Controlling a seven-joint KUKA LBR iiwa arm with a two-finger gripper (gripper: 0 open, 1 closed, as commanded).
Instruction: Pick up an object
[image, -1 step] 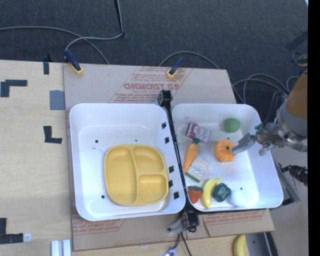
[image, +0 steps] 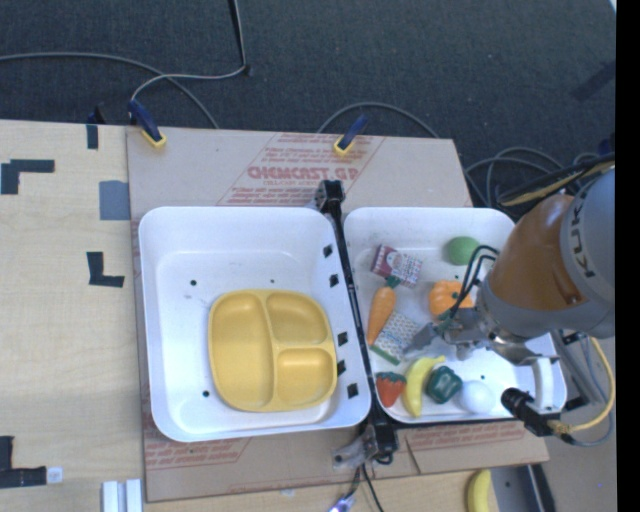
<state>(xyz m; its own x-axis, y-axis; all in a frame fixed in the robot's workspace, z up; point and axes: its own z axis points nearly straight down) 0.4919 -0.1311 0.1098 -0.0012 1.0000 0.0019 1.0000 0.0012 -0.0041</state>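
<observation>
Far to the left of the gripper, in the left bin, lies a yellow divided plate, flat on the bin's floor. A black clamp strip runs between the two bins.

In the right bin, the toy carrot lies just left of the gripper, slanted, with its narrow end toward the lower left. Above and left of the gripper sits a small printed packet. A grey meshed piece lies close beside the gripper's left side, under the carrot's lower end. Below and left of the gripper are a red strawberry-like toy and a yellow banana-shaped toy, touching one another; a dark green toy lies straight below the gripper, and a white round piece below and to its right.

The gripper hangs low over the right bin's middle; whether it is spread or pressed together I cannot tell. An orange toy sits just above it, and a green round toy farther above. The arm covers the bin's right part.
</observation>
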